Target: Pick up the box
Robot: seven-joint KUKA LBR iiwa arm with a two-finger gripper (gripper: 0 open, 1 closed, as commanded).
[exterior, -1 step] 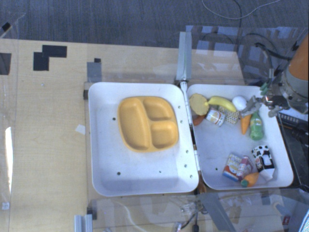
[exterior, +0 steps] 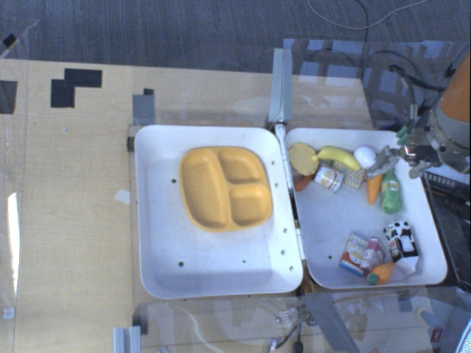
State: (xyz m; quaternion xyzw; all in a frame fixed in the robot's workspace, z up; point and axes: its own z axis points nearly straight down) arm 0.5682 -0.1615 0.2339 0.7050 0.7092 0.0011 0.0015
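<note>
Landmark: yellow tray (exterior: 224, 187), three compartments, lying in the left bin (exterior: 158, 219); all places below given rel. to it.
Right bin (exterior: 324, 234): just right of the tray's bin, rims touching along the centre seam.
Box (exterior: 361, 254): small carton, pink/red print, lower right of tray, lying flat and tilted, near the right bin's front edge. Print too small to read.
Orange piece (exterior: 382, 273): touching box's lower right corner; shape unclear, partly tucked against the box.
Cow-pattern carton (exterior: 401, 241): black/white, just right of box; whether they touch, can't tell.
Gripper (exterior: 403, 154): far right of tray, above right bin's back corner, well apart from box. Metal parts overlap and blur; jaws apart or together, can't tell. Nothing seen btwn fingers.
Arm (exterior: 455, 109): grey w/ orange band, cut off by frame's right edge.
Green bottle (exterior: 390, 191): just below gripper, lying down; top end partly covered by gripper parts.
Carrot (exterior: 374, 187): beside bottle, on the side nearer the tray.
Banana (exterior: 338, 157): right of tray, at the right bin's back.
White ball (exterior: 364, 156): at banana's far end.
Round yellow-brown item (exterior: 302, 158): closest to tray, by the seam; kind unclear.
Can (exterior: 328, 178): on its side under banana, label illegible.
</note>
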